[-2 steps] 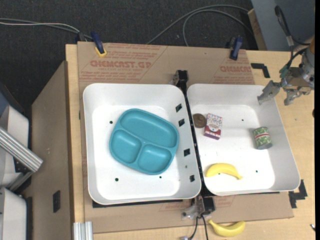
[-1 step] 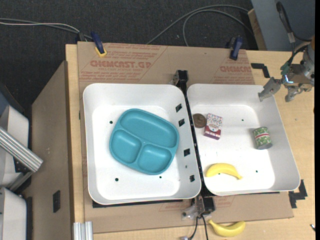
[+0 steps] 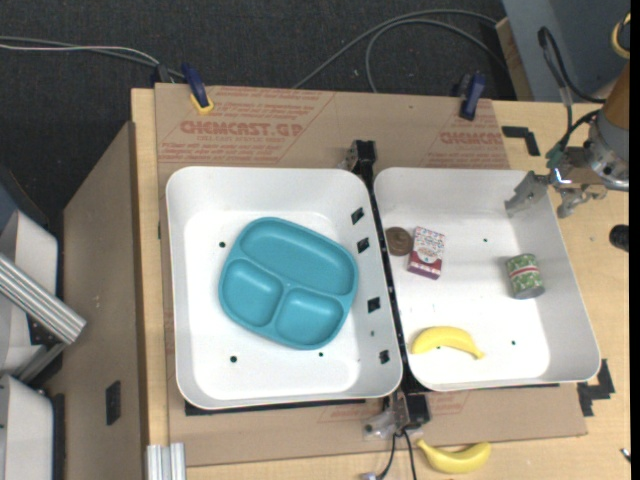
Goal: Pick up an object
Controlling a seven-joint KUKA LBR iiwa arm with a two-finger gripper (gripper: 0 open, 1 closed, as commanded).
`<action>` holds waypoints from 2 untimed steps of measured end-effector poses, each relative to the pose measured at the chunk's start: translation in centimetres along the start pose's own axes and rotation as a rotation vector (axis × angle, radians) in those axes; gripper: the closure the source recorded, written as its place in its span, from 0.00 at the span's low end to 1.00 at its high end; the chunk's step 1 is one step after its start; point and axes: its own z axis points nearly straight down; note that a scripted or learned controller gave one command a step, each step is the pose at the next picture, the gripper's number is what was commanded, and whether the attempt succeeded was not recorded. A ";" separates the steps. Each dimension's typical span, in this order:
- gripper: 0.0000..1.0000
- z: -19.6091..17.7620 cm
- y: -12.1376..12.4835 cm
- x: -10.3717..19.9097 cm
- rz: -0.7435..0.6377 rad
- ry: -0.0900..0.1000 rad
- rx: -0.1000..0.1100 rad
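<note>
We see the gripper poised over the right bin's rim, jaws released; 4 objects await, the can nearest.

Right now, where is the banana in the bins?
The banana lies in the right bin, near its front edge on the camera's near side, below the small red-and-white box and left of the green can.

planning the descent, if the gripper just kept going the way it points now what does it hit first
The gripper points down and left over the right bin's upper right corner. Going straight on, it would likely meet the bare bin floor first, short of the green can; depth is unclear.
</note>
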 end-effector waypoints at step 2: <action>0.00 11.5 0.2 0.3 -0.001 0.004 -0.001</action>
